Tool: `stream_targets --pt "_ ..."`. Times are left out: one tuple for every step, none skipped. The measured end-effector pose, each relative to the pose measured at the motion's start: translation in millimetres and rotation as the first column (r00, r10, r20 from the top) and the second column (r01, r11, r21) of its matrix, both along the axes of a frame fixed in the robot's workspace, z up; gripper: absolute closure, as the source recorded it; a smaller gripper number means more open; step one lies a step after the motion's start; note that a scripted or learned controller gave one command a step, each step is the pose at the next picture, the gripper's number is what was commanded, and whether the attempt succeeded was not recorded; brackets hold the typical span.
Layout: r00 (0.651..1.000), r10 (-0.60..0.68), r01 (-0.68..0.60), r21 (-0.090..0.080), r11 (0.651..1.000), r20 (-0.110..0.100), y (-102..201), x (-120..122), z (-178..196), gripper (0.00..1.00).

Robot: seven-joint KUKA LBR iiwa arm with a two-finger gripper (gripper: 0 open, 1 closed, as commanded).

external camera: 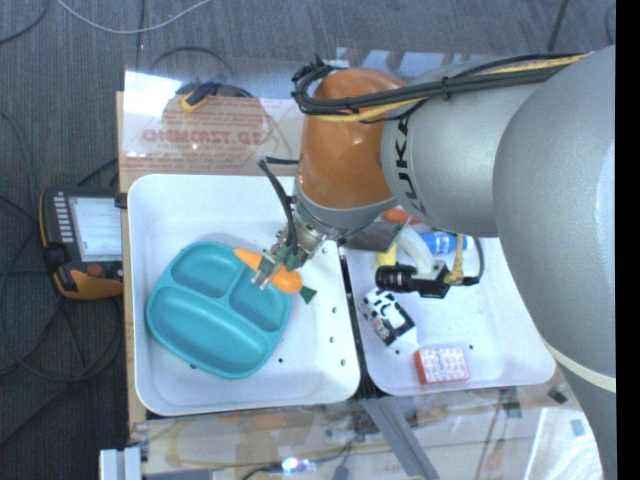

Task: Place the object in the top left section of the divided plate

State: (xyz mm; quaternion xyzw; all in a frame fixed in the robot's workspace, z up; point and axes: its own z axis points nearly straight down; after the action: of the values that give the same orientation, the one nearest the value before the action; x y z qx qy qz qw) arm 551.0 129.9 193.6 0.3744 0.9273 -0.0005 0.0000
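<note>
Nearest, in the right bin (pixel 505 353), a red and white packet (pixel 441 364) lies by the front wall, with a black and white box (pixel 388 317) just behind it near the divider between the bins. In the left bin (pixel 175 203) the teal plate (pixel 205 333) sits tilted towards the front left; bare white floor runs along its right side and across the whole back of the bin. The orange carrot (pixel 288 281) lies across the plate's far right rim, partly on the plate and partly over the bin floor. The gripper (pixel 270 268) points down right over the carrot's middle, touching or nearly so; whether it is clenched or released cannot be told. Above it the arm (pixel 345 148) crosses the divider from the right, covering a blue and white bottle (pixel 438 244) in part.
</note>
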Motion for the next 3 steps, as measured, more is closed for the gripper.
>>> stream_targets --pt "0.998 0.056 -0.056 -0.002 0.998 0.002 -8.3 51.4 -17.3 1.0" --pt "0.997 0.082 -0.082 -0.001 0.997 0.0 -4.2 49.1 -42.1 1.0" --pt "0.989 0.15 -0.15 -0.002 0.989 0.001 13.3 45.1 -36.1 1.0"
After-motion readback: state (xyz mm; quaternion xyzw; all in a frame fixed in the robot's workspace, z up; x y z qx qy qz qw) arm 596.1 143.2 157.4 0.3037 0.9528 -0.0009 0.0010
